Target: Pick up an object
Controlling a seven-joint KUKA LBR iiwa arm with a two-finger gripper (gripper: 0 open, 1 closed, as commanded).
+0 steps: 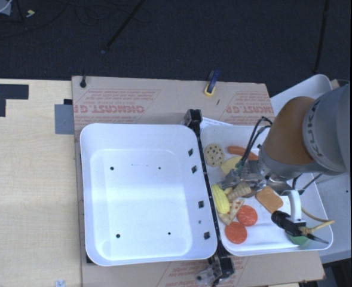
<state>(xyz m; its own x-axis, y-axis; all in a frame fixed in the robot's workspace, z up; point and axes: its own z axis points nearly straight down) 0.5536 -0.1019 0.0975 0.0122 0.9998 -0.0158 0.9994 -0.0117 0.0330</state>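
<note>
The right bin (265,248) holds several toy food pieces. Among them are a speckled cookie (213,154), an orange carrot (241,150), a yellow corn cob (220,199), an orange bread piece (269,200) and two red round slices (247,215) (236,233). My gripper (240,177) is low in this bin's middle, right above a beige ridged piece (240,191) and beside a pale yellow piece (229,165). The wrist and cables hide its tip. The grey arm with its orange band (289,139) comes in from the right.
The left bin (85,160) stands beside the right one, with a black divider (201,184) between them. Both rest on a cardboard sheet (140,103). A blue and yellow clamp (211,84) sits at the cardboard's far edge.
</note>
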